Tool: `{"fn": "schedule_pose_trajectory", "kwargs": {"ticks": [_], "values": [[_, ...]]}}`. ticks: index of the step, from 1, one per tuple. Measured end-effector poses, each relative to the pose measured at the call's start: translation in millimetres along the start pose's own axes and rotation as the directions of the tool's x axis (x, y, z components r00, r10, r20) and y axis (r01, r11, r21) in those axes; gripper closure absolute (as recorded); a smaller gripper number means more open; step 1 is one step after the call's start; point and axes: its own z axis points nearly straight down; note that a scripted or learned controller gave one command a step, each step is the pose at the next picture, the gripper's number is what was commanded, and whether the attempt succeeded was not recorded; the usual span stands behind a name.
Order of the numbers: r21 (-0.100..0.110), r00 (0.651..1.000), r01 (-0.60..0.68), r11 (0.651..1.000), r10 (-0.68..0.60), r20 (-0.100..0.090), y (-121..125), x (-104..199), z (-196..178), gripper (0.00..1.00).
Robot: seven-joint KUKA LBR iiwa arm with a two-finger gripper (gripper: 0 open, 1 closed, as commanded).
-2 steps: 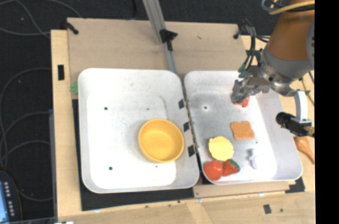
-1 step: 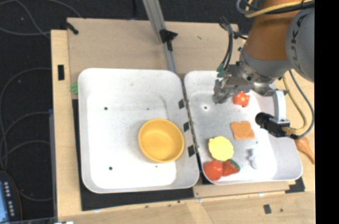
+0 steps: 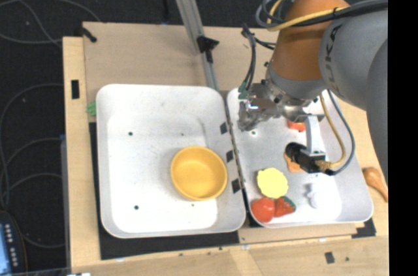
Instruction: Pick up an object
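My gripper (image 3: 250, 119) hangs over the far left part of the right bin (image 3: 346, 206), close to the wall it shares with the left bin. I see nothing held under it. A yellow round object (image 3: 272, 182) lies in the right bin toward the front. Beside it at the front edge sits a red object with a green tip (image 3: 269, 208). A small pale object (image 3: 312, 195) lies to their right. A small orange-red piece (image 3: 297, 126) shows just right of the gripper, and another orange piece (image 3: 292, 167) lies mid-bin.
A yellow bowl (image 3: 198, 172) stands in the left bin (image 3: 130, 118), near its right wall. A metal rail (image 3: 189, 14) slants up behind the bins. An orange thing (image 3: 374, 179) lies on the bench outside the right bin's right rim.
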Motion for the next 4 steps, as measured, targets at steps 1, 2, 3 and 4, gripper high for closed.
{"fn": "schedule_pose_trajectory", "kwargs": {"ticks": [1, 2, 3, 4], "values": [[-0.001, 1.000, 0.000, 1.000, 0.000, -0.001, -6, 54, 10, 1.00], [-0.002, 1.000, 0.002, 1.000, -0.002, -0.003, -5, 91, -7, 1.00], [0.000, 1.000, -0.008, 1.000, 0.008, 0.003, 1, 80, 8, 1.00], [-0.001, 1.000, -0.007, 1.000, 0.007, 0.002, 1, 81, 7, 0.00]]}}
